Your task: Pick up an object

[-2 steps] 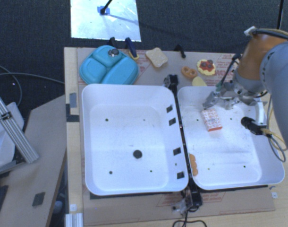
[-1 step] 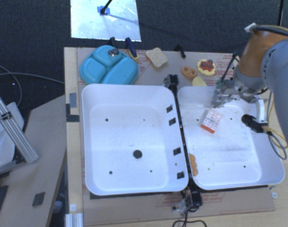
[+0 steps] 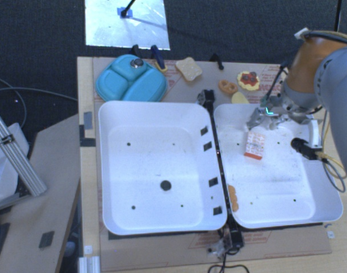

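A small white carton with red print [image 3: 255, 145] lies flat in the right bin [image 3: 287, 206], in its far half. My gripper [image 3: 260, 120] hangs just beyond the carton's far end, near the bin's back wall, and nothing shows held in it. An orange, biscuit-like piece [image 3: 232, 198] lies against the right bin's left wall. In the left bin [image 3: 133, 209], a small dark round thing [image 3: 165, 185] rests near the middle of the floor.
Behind the bins on the bench lie a blue divided plate [image 3: 131, 79], a toy toast slice [image 3: 189, 69], a small pretzel-like piece [image 3: 227, 86], a toy pizza [image 3: 248, 80] and a yellow piece [image 3: 239, 98]. A black divider [image 3: 214, 147] runs between the bins.
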Robot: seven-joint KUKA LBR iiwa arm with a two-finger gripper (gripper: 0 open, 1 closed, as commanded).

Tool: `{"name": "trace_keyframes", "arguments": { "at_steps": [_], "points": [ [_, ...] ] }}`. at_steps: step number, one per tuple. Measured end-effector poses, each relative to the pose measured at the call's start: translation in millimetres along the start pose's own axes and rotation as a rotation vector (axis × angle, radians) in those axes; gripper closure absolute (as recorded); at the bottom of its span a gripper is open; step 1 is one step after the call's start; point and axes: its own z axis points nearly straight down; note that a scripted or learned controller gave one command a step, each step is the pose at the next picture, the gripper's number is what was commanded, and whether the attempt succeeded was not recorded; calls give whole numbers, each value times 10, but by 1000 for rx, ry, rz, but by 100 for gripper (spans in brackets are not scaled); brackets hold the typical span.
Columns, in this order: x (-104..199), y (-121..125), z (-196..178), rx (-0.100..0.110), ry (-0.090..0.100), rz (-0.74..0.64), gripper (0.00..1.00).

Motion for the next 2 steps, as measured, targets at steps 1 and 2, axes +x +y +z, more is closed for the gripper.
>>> {"name": "trace_keyframes", "arguments": {
  "at_steps": [1, 2],
  "points": [
    [-539, -25, 124, 7, 4, 6, 0],
    [-300, -13, 118, 5, 1, -1, 0]
  ]
}}
